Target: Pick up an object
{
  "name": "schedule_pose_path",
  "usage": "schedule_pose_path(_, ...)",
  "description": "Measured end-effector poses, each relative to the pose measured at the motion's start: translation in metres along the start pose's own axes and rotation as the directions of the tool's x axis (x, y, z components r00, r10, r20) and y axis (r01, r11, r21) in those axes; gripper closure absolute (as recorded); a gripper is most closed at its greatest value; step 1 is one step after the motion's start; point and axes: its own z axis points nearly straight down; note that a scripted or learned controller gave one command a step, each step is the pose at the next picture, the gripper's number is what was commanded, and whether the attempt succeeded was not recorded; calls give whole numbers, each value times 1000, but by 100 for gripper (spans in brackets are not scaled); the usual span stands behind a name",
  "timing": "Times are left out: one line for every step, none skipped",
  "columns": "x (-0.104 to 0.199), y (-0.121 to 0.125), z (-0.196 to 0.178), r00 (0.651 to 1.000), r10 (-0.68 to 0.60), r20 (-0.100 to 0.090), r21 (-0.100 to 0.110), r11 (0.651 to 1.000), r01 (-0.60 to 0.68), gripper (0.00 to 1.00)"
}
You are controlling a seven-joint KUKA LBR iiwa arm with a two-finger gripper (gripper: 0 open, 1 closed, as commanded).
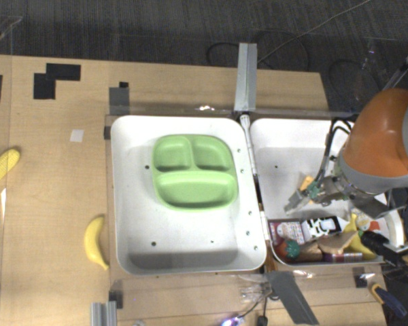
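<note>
My gripper [311,194] hangs over the right bin [285,148], and I cannot tell how it is set from this angle. Just below it, a heap of packets [319,240] crowds the bin's near wall, the flat ones lying lengthwise along it, while the floor toward the far rim is bare. The left bin [129,202] holds a green divided plate [194,170], and a banana [95,242] and a corn cob [1,168] lie on the wooden bench [47,250].
</note>
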Motion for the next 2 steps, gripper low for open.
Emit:
schedule_pose_path(-37,53,84,996,-93,0,0,996,93,0)
schedule_pose_path(-37,55,73,996,-94,1,-5,996,94,100)
